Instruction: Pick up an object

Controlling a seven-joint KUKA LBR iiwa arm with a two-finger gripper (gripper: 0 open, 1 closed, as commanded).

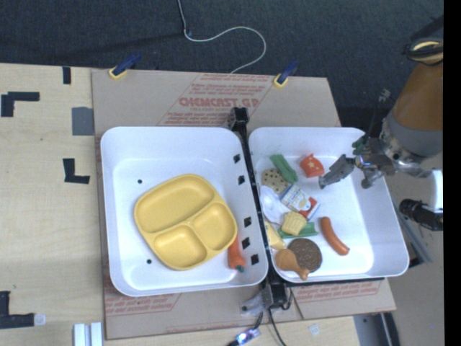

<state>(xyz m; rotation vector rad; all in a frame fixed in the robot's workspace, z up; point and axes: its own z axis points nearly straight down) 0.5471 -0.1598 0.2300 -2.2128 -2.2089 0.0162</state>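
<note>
Claw point(344, 170) over the right bin point(374, 215), fingers spread, nothing between them.

You have the table point(43, 215) carrying a cardboard sheet point(209, 103) and two white bins side by side. Left bin point(122, 157): yellow tray point(185, 220) lying flat, a carrot point(236, 254) just beside its right edge against the bin wall. The arm point(418, 114) comes in from your right, above the right bin's upper right part. Right bin's objects sit in its left half, from largest down: brown cookie point(305, 252), sausage point(334, 236), green pepper point(284, 168), corn point(292, 224), a small carton point(297, 199), red tomato point(312, 166). The tomato lies nearest the claw, just to its left, apart from it.
</note>
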